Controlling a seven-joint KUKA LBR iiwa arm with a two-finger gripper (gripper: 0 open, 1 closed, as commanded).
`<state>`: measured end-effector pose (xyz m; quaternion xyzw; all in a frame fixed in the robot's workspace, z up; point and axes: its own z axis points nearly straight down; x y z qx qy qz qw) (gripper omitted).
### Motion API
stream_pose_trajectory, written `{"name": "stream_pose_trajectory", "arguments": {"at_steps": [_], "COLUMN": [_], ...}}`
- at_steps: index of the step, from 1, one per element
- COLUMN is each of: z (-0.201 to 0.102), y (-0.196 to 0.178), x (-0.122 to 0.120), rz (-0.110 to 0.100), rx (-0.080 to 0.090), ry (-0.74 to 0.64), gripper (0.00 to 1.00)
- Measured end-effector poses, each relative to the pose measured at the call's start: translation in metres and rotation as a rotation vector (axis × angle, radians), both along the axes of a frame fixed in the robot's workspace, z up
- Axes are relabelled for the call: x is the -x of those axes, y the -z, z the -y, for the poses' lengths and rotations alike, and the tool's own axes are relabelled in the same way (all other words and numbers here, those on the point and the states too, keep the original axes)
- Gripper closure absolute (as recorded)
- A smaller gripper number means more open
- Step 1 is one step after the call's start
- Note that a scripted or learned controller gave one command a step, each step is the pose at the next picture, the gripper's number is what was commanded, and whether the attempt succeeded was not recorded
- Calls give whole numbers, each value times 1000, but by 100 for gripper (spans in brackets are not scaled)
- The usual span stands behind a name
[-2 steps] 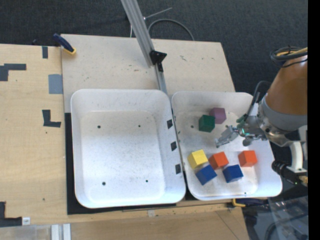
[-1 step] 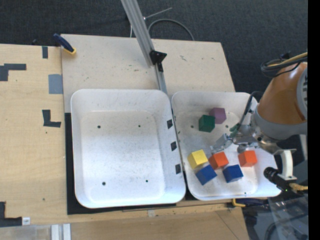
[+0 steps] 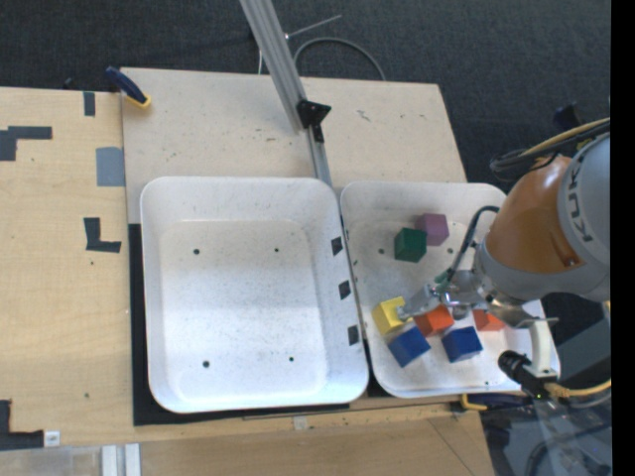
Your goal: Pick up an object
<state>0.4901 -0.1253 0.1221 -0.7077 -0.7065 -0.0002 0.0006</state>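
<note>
The right bin (image 3: pixel 377 211) holds several small blocks: a green cube (image 3: pixel 410 245), a pale purple cube (image 3: pixel 434 228), a yellow block (image 3: pixel 388 314), an orange block (image 3: pixel 435 319), two blue cubes (image 3: pixel 408 346) (image 3: pixel 461 343) and a red piece (image 3: pixel 487 319). My gripper (image 3: pixel 429 303) reaches in from the right, low over the yellow and orange blocks, its metal tip right beside them. Nothing is visibly lifted between its fingers.
The left bin (image 3: pixel 159 266) lies beside the right one, across a shared rim. A slanted metal rail (image 3: pixel 278 53) runs from the top down to that divide. The arm's orange band (image 3: pixel 531 226) overhangs the right bin's right side. A cable loops behind the bench.
</note>
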Motion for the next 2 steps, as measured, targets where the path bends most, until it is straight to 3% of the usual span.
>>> {"name": "stream_pose_trajectory", "arguments": {"at_steps": [1,2], "z": [-1,0], "y": [11,-1], "x": [-4,-6], "rz": [9,17], "rx": [-3,-1], "ry": [-5,-3], "gripper": [0,100]}}
